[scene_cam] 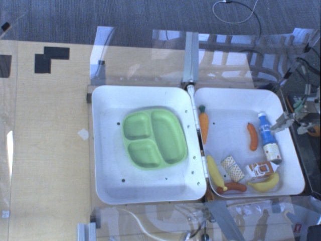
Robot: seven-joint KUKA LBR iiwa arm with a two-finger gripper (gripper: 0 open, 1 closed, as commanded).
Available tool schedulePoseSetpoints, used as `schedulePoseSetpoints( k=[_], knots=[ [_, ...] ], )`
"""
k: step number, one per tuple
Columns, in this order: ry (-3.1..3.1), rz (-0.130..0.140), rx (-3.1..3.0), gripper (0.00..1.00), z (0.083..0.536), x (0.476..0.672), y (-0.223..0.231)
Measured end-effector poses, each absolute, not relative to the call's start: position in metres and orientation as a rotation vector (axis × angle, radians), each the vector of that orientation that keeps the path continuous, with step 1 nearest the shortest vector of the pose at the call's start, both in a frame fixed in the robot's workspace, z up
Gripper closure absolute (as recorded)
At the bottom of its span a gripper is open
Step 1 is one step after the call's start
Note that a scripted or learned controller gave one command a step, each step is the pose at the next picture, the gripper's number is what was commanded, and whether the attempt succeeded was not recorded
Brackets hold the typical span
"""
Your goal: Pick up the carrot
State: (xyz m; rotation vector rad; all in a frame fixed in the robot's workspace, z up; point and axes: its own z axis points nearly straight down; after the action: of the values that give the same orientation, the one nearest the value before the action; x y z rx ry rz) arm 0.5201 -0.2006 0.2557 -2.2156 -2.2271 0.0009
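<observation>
We see the carrot lying along the right bin's left wall, green top at the far end. Gripper sits at that bin's right rim; finger state we can't tell.

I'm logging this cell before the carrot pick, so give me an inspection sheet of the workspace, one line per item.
Surface: wooden bench bearing two white bins, left bin and right bin.
Job's things: carrot lying in the right bin, against its left wall, green top pointing away.
Clutter: green divided plate in the left bin; in the right bin a bottle, sausage, two bananas, small carton.
Grippers: gripper at the right bin's right rim, holding nothing that can be seen.
Cables: thin cable looped on the floor.
Surroundings: grey carpet.
</observation>
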Motion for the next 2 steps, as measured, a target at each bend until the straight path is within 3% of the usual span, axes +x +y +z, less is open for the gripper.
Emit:
schedulePoseSetpoints(
  k=[1, 2],
  knots=[
    [-1.705, 0.003, -2.636, 0.0, 0.1739, 0.5965, -0.163],
    [-1.717, 0.005, -2.629, 1.0, 0.1836, 0.5972, -0.162]
  ],
)
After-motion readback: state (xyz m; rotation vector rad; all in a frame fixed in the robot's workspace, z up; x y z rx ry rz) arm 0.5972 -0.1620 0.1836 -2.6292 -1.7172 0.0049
